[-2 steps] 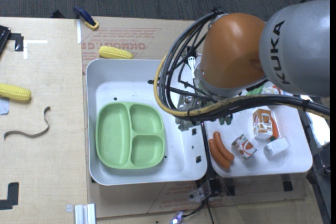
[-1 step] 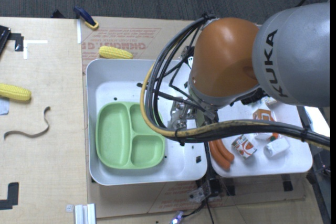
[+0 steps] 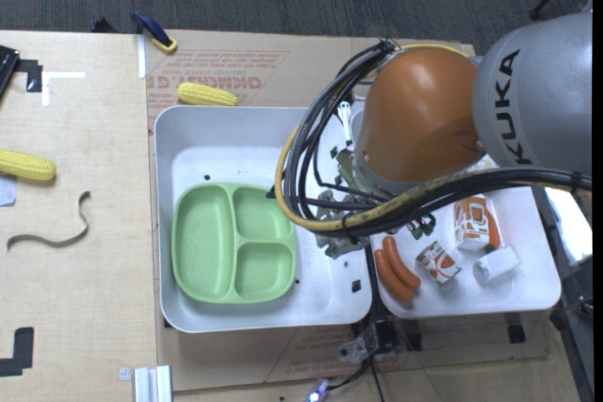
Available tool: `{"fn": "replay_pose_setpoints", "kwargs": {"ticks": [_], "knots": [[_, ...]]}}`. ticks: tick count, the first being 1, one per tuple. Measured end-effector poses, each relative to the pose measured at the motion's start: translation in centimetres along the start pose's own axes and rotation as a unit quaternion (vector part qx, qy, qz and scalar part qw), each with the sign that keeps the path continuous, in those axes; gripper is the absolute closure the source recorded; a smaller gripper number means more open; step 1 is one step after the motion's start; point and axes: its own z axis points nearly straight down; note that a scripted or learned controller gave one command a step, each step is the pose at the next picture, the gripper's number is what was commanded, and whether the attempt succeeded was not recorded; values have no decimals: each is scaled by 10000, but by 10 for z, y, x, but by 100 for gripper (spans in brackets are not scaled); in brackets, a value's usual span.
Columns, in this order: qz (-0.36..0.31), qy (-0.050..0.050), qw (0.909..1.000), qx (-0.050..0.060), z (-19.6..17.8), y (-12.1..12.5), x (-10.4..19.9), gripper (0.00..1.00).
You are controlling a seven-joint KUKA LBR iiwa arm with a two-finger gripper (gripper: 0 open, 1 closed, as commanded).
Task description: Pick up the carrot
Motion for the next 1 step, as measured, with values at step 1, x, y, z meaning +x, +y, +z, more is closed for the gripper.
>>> {"fn": "replay_pose_setpoints", "kwargs": {"ticks": [1], "knots": [[0,-2,10000,-1,0,0,0,0]]}}
